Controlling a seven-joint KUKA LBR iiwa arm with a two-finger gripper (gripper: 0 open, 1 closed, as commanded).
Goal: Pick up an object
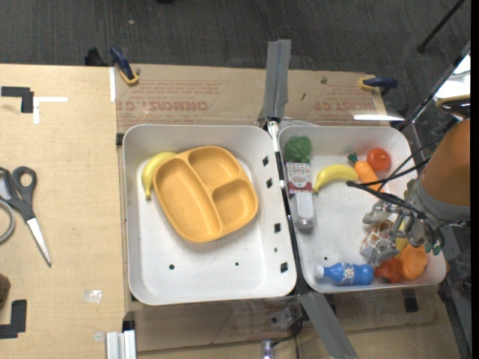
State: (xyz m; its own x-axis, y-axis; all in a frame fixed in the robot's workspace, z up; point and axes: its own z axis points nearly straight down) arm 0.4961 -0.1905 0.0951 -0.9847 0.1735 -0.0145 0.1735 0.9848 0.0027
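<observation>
There is one camera, fixed high above the worktop (60,200), and it looks down at a slant. It stands far enough to take in both white bins, the left bin (150,275) and the right bin (337,215), side by side near the middle. Dark floor (224,13) lies along the top edge. The arm (453,174) comes in from the right side.

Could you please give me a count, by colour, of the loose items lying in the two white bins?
Yellow: 3, the divided plate, a banana beside it, another banana.
Orange or red: 3.
Blue: 1 bottle.
Green-capped: 1 bottle.
Total: 8.
</observation>
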